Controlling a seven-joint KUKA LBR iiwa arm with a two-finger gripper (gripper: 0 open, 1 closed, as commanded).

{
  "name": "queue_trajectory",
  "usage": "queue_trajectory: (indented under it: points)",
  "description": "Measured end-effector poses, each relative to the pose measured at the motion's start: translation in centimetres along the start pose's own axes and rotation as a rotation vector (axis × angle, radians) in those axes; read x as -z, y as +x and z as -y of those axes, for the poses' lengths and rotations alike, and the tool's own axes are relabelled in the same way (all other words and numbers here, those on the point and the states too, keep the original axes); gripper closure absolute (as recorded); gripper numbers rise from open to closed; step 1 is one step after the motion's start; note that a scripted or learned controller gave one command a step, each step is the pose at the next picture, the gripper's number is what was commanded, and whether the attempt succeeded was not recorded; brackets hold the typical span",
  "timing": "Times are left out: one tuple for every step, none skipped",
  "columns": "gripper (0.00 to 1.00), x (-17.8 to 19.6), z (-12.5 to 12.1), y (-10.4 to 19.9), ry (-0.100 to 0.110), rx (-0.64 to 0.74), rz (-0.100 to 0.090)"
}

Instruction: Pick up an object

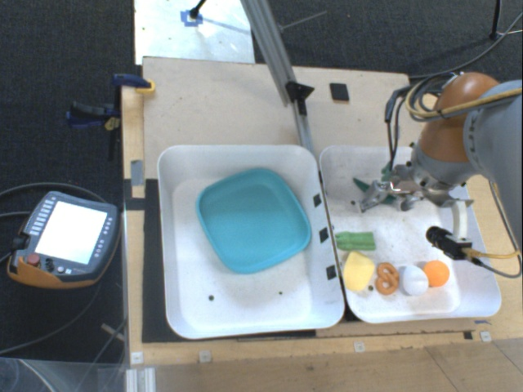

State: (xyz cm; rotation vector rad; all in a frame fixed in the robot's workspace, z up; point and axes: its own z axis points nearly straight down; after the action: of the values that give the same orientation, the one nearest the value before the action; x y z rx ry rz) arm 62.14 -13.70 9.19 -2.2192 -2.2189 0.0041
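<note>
- Arm (470,129): grey with an orange band, reached in from the right over the right bin (482,300).
- Gripper (369,196): hung above the bin's upper part, fingers parted, nothing between them.
- Green object (355,240): lay below the gripper, near the bin's left wall.
- Front row, left to right: yellow piece (358,271), pretzel (386,278), white egg (414,279), orange ball (437,273).
- Left bin (184,300): held a teal plate (252,218).
</note>
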Motion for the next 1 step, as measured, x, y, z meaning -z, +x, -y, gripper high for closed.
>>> queue_trajectory:
  points:
    - [0.0, -0.12, -0.04, 0.01, -0.006, 0.001, 0.001]
